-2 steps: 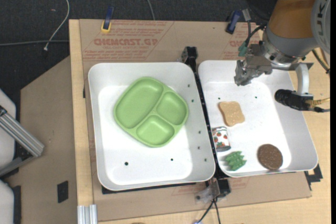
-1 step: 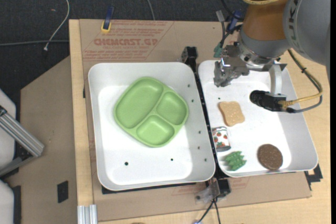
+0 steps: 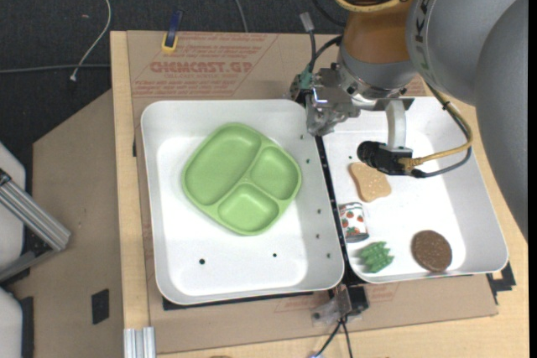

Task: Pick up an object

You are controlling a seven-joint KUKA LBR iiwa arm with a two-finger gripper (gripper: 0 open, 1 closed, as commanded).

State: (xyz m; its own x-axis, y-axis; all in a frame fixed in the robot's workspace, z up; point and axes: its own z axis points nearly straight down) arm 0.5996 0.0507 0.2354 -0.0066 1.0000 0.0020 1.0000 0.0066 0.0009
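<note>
Gripper [image 3: 321, 115] hangs up and right of the plate [image 3: 242, 178], over the seam where the 2 bins meet. From here I cannot tell whether it is open or closed, and I see nothing held. The plate lies flat in the middle of the left bin [image 3: 155, 172], 3 hollows up, probably too broad to pinch easily. Likelier picks lie right of the plate in the other bin [image 3: 470, 180]: a bread slice [image 3: 370, 181] nearest the gripper, a small can [image 3: 354, 220] below it, then a green toy [image 3: 375, 256] and a brown disc [image 3: 431, 250] lower right. The bins' touching walls sit beneath the gripper and could block a straight descent.
</note>
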